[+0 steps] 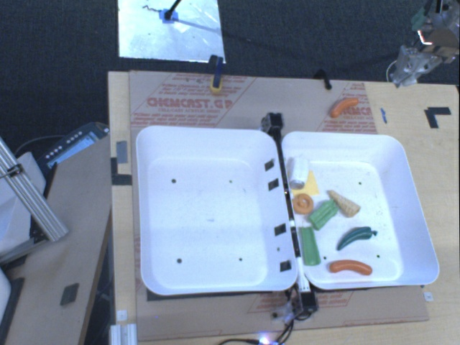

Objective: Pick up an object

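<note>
With the gripper (411,65) parked off the bench's far right corner, jaw state indiscernible, grasp the light, rigid orange sausage (350,267) across its middle

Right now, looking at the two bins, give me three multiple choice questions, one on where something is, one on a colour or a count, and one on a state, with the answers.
1. Where does the orange sausage outside the bins lie?
A. on the board behind the right bin
B. in the left bin
C. on the dark floor

2. How many orange sausages are in view?
A. one
B. two
C. four

3. Where is the gripper?
A. down in the right bin
B. touching the yellow wedge
C. up beyond the bench's far right corner, away from the bins

Answers:
1 A, the sausage rests on the printed board behind the right bin.
2 B, a second sausage lies in that bin.
3 C, the gripper hangs over dark floor.
</note>
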### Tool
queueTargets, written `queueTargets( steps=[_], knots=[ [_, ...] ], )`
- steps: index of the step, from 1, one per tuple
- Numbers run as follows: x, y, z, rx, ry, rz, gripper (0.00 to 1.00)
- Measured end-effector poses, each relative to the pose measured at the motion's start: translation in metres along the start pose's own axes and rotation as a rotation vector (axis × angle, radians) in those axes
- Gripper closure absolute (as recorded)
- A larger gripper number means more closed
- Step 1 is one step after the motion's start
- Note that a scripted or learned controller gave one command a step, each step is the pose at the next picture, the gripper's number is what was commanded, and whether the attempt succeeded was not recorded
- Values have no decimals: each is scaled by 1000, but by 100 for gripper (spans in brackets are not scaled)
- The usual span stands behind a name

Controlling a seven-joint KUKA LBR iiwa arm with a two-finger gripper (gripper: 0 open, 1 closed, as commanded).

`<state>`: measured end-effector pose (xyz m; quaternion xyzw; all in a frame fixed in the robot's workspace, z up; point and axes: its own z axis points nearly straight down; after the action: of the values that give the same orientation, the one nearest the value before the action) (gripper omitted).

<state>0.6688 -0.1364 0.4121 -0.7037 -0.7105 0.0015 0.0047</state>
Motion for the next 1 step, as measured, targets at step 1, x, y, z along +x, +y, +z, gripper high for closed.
queueTargets(
  steps=[1],
  knots=[
    [106,-6,-24,-14,-1,-6,100]
  ],
)
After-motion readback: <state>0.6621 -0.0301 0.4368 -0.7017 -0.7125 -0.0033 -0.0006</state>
